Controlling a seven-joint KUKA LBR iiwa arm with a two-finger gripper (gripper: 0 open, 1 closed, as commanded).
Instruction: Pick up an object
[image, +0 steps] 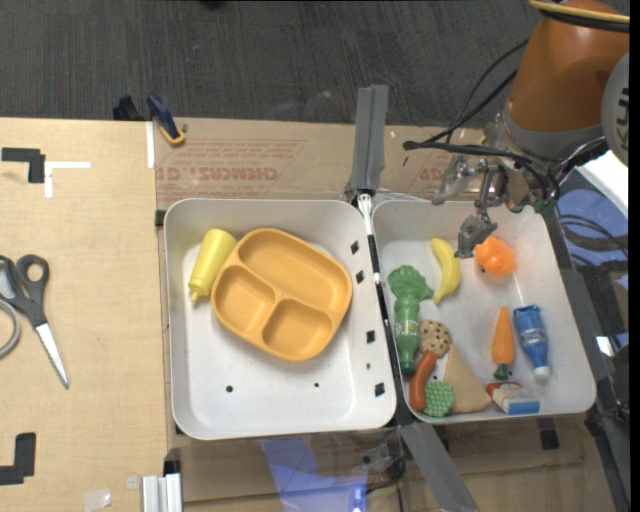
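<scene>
My gripper (479, 232) hangs over the back of the right bin (560, 400), open, with nothing between its fingers. A round orange toy fruit (495, 257) lies on the bin floor just right of and below the fingertips. A yellow banana (445, 268) lies to the gripper's left. Further forward lie an orange carrot (503, 337), a blue tube (531, 338), a green leafy toy (408, 283), a green bottle (407, 338), a red sausage (421, 377) and a small box (515, 399).
The left bin (270, 405) holds a yellow divided plate (282, 293) and a yellow bottle (210, 262) at its back left. Scissors (35, 310) lie on the bench far left. Cables hang from the arm over the right bin's back edge.
</scene>
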